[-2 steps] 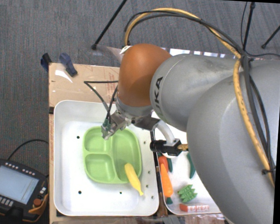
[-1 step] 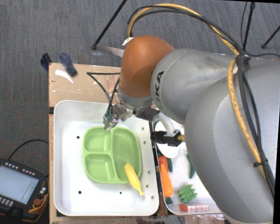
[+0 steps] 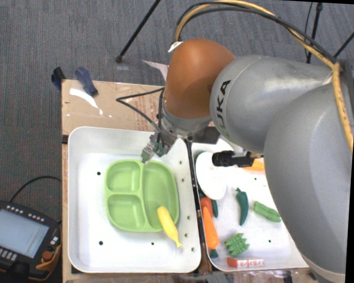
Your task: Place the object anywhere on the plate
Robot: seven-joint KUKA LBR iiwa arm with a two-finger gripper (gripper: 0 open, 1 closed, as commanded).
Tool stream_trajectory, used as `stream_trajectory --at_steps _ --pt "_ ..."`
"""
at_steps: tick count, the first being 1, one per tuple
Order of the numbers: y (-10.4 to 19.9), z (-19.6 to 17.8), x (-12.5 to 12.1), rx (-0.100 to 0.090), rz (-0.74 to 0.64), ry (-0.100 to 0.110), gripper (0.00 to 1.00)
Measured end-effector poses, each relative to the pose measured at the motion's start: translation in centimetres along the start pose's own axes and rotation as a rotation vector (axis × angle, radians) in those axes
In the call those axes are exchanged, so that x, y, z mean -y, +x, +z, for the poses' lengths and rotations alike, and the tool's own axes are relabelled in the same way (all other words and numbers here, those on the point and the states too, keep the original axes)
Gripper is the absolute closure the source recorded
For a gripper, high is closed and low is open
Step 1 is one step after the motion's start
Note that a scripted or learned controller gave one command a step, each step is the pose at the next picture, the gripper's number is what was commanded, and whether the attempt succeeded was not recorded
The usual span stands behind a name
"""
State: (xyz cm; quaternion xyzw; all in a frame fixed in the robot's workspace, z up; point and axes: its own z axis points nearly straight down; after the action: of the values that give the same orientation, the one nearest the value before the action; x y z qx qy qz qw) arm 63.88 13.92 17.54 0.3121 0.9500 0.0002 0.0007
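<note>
We see our gripper over the plate's far rim; we cannot tell its grip. The banana lies near, across the plate's nearer edge.

right bin has a carrot, a dark green pepper, a light green veggie, a leafy green piece and a white disc. Teach pendant sits on the floor bottom left

Plate left compartments: bare, open from above.
Plate right edge: blocked by banana.
Plate far rim: gripper overhead.
Left bin floor around plate: clear.
</note>
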Motion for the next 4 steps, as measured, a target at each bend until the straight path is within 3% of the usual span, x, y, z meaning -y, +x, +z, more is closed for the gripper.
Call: stream_trajectory --at_steps 1,2,3,4 --pt "7.2 4.8 -3.5 -0.005 -0.178 0.004 1.00" --pt "6.4 -4.9 -5.9 0.006 -0.296 -0.008 1.00" --pt "3.4 -8.1 -3.7 0.002 -0.492 -0.002 1.00" --pt "2.6 -14.9 -0.3 0.004 -0.707 -0.003 1.00"
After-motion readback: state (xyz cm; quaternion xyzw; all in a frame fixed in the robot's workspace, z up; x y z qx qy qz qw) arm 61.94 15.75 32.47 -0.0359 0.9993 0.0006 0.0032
